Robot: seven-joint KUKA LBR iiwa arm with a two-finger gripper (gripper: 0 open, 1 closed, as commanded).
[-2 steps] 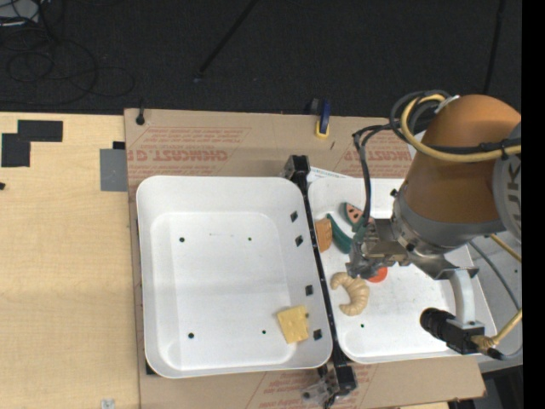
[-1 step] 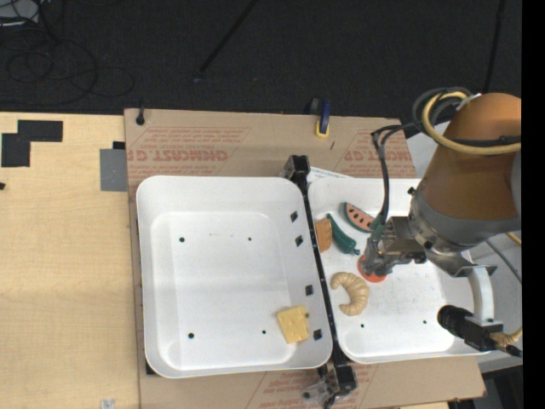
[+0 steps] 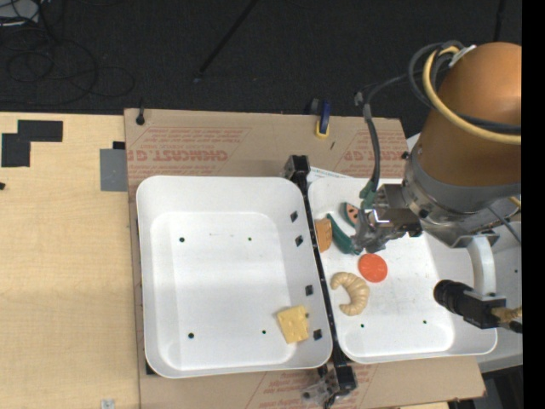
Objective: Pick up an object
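Observation:
My gripper [image 3: 372, 231] hangs low over the right bin [image 3: 426, 339], near its left side. Right beside it on the left lies a green curved object [image 3: 342, 233], partly hidden by the gripper. A round red-orange disc [image 3: 373, 268] sits just below the gripper. A tan croissant-shaped piece [image 3: 351, 292] lies in front of the disc. A small orange piece [image 3: 324, 233] rests against the bin's left wall. In the left bin [image 3: 213, 220], a yellow cheese-like block [image 3: 292, 324] lies near the front right corner.
The arm's big orange and grey body [image 3: 473, 126] covers the right bin's back right part. A black divider [image 3: 311, 254] runs between the bins. A brown cardboard sheet [image 3: 221, 143] lies under both bins, with a blue clamp [image 3: 323, 118] at its back edge.

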